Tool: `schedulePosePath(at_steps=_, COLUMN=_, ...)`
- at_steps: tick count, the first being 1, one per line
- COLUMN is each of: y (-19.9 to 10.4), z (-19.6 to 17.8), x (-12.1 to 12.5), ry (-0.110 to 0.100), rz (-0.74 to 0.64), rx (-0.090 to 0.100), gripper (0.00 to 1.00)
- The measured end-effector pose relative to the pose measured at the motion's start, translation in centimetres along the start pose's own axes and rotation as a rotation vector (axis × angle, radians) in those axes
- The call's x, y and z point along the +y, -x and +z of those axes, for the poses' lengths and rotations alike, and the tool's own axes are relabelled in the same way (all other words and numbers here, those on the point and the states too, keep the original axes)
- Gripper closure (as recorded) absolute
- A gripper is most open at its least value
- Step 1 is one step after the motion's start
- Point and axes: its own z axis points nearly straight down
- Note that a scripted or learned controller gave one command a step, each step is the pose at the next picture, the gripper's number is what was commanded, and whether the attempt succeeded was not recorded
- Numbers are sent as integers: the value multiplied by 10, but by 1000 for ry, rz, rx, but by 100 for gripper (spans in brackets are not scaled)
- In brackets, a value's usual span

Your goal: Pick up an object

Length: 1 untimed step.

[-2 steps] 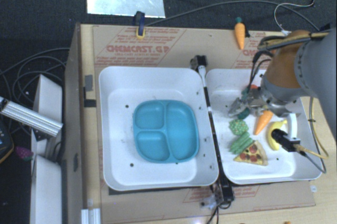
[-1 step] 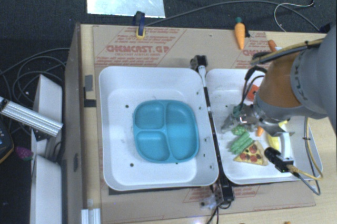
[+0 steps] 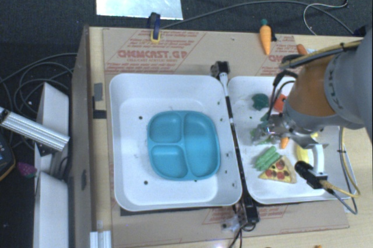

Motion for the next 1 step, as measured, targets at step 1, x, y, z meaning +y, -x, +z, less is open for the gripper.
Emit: schedulePosePath(at_steps=1, y=-16, z=-100, x=-4, ry=1, rz=-2, rx=0, gripper=100)
